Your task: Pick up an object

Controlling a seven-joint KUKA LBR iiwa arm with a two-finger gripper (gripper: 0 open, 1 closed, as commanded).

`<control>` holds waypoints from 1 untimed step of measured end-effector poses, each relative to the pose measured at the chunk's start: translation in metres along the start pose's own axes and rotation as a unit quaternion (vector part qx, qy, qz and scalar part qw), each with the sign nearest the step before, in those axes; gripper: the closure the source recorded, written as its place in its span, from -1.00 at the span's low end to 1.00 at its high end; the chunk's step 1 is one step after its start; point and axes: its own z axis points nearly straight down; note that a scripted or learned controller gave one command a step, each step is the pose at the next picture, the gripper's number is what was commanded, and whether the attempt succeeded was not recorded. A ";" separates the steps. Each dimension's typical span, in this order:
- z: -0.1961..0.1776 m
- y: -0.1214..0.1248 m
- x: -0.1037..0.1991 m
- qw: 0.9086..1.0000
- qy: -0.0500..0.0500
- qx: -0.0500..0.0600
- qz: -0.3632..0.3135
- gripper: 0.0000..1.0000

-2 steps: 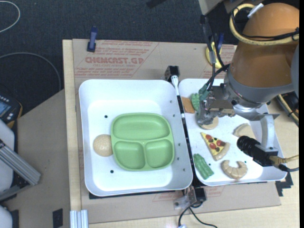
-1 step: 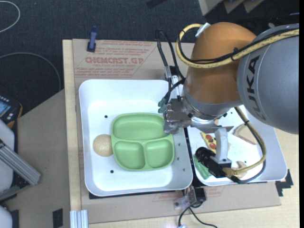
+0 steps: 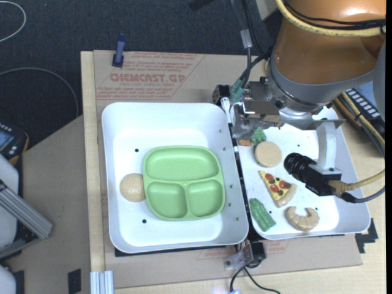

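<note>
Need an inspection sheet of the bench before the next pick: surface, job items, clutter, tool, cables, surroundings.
Surface: left bin and right bin side by side on a printed cardboard sheet.
Job's things: left bin holds a green divided plate with a tan bun touching its left edge. Right bin holds a round biscuit, pizza slice, green pod, croissant and small green piece.
Clutter: nothing seen.
Tool: tool over the right bin's far-left corner, beside the green piece.
Cables: pale cable on the dark floor; black cable at the bench's near edge.
Surroundings: blue clip on the cardboard's far edge; metal rail at left.
</note>
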 end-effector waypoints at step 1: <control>-0.003 -0.001 0.001 1.000 -0.002 0.006 0.000 1.00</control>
